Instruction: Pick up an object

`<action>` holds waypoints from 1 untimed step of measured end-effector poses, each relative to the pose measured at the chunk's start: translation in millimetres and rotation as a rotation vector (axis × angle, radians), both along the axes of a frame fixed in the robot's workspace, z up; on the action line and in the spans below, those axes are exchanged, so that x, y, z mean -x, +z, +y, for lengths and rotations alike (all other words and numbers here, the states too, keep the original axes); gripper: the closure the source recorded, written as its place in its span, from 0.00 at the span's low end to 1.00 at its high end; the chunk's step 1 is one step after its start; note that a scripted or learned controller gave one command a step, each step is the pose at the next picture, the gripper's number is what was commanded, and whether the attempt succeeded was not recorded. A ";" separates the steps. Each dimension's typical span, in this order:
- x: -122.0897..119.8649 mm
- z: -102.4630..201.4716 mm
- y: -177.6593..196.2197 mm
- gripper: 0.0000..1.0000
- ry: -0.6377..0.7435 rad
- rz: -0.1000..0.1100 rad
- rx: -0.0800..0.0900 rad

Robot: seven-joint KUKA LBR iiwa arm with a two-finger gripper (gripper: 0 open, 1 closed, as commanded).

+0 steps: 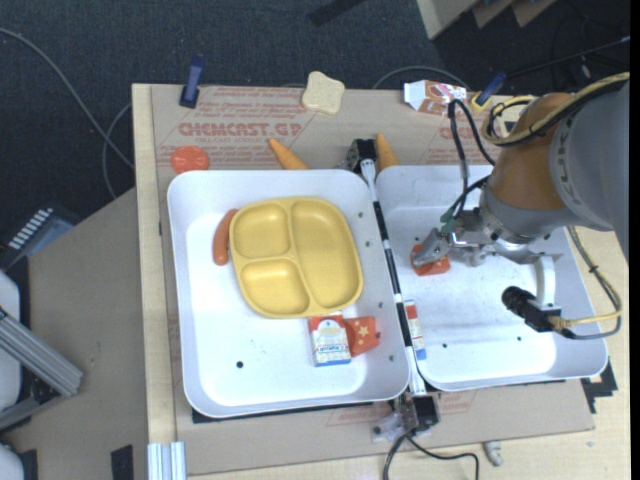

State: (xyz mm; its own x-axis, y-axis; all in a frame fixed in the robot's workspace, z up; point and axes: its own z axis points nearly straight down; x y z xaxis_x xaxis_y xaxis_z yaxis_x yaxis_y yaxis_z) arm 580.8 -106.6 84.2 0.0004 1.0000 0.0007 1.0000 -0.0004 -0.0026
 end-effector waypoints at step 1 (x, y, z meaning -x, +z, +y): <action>-26.8 6.5 0.5 0.00 0.001 -0.005 0.001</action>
